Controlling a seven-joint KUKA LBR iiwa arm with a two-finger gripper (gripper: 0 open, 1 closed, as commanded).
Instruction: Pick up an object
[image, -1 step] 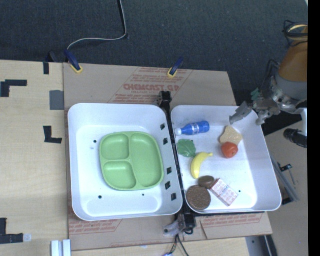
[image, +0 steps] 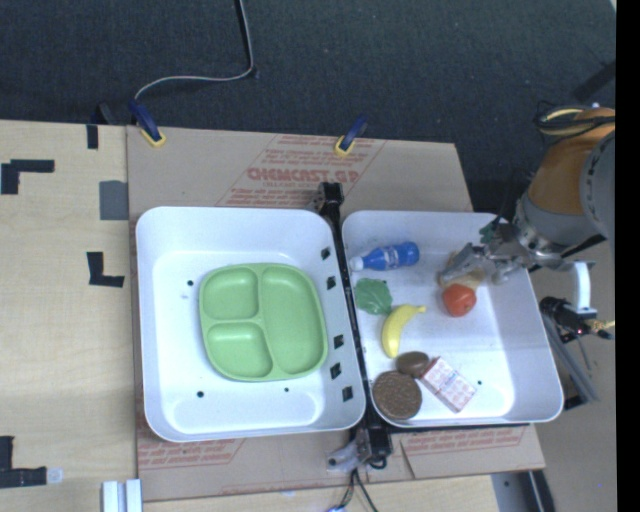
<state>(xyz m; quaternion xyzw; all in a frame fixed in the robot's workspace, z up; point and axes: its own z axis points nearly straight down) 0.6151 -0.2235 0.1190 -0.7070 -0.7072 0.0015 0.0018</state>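
Nearest me, down the right bin, lie a brown cookie and a banana. Beyond them the red tomato, small, round and glossy, sits just below-left of the pincer, nearly touching. Whether the pincer is released or clenched I cannot tell.

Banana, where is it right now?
The banana lies in the right bin, near its left wall, just below the green toy and above the brown cookie.
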